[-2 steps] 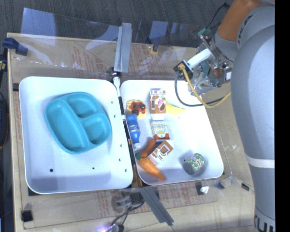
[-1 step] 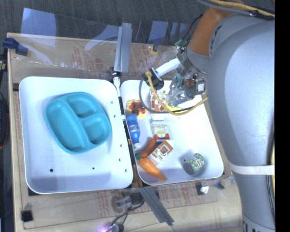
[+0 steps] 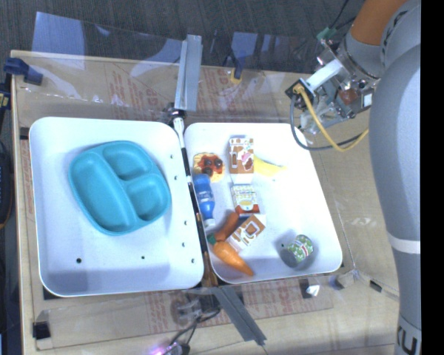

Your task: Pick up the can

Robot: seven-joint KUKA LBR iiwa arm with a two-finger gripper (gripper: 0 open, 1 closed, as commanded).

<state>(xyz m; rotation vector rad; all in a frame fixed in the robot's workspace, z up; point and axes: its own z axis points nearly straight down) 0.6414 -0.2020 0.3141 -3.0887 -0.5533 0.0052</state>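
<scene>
Table: a wooden table (image 3: 74,87) over dark carpet carries two shallow white bins side by side, a clear sheet standing behind them.
Landmark: the right bin (image 3: 322,198), which holds all the small clutter.
Can: the can (image 3: 297,249) lies on its side in that bin's near right corner, close to the rim, well apart from the other items; it is grey-green with a red-and-white label.
Neighbours: a small carton (image 3: 246,231) and a carrot (image 3: 231,256) sit toward the bin's near middle; a blue bottle (image 3: 203,197) lies along its left wall.
Left bin: a blue divided tray (image 3: 120,186) rests in the left bin (image 3: 52,265).
Gripper: the gripper (image 3: 311,98) hangs above the right bin's far right corner, well apart from the can.
Jaws: their spread cannot be told from this angle.
Handling: the can is likely stiff, smooth and light; lying down, it may roll.
Grasp: pinching across the round body at mid-length looks safest, with the nearby rim leaving little room on that side.
</scene>
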